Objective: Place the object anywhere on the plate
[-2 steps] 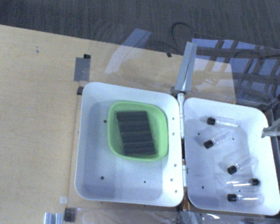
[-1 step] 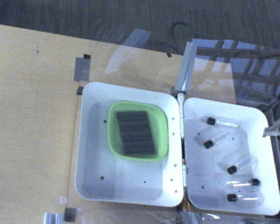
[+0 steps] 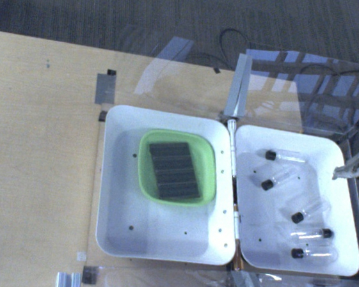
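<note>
1. My tool (image 3: 352,167) sits at the far right of the camera view, over the right rim of the right bin (image 3: 295,141). Just a pale bit of it shows there, and I cannot tell how it is set.
2. The left bin (image 3: 112,228) holds the green plate (image 3: 209,175), square with rounded corners, lying in the upper middle of that bin.
3. A dark ribbed block (image 3: 174,170) lies on the plate, slightly turned, covering most of its floor.
4. The right bin holds five clear tubes with black caps, all lying on their sides and apart from one another.
5. One tube (image 3: 284,157) lies near the bin's upper left; a second (image 3: 278,180) is just below it.
6. A third tube (image 3: 307,212) lies toward the middle right.
7. The last two tubes (image 3: 314,234) (image 3: 314,254) lie near the lower right corner, one above the other.
8. Both bins rest side by side on the light wooden surface (image 3: 30,155), their inner rims touching.
</note>
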Controlling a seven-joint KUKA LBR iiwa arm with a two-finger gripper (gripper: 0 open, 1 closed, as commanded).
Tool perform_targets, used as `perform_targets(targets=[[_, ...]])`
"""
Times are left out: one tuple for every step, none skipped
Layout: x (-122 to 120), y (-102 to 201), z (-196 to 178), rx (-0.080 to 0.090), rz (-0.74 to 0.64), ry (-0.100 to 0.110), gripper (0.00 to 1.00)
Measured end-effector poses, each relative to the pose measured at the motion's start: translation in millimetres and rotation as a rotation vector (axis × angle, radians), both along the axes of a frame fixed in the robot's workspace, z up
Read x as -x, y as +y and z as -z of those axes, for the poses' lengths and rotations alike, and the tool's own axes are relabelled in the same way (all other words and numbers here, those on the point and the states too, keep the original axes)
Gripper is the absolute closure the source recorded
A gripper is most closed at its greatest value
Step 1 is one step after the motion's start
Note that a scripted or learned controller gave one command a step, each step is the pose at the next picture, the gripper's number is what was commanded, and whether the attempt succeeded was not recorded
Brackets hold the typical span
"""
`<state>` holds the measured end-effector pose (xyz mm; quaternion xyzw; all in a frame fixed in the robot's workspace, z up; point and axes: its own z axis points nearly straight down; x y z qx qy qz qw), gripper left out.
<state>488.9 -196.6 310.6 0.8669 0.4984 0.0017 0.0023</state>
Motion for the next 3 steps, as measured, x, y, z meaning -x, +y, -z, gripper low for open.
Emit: perform_targets(targets=[[-0.3, 0.9, -75.8, 0.000, 0.409, -0.008, 0.00], [0.6, -9.0, -25.2, -0.002, 0.361, 0.002, 0.00], [-0.1, -5.9, -29.7, 0.000, 0.303, -0.001, 0.00]])
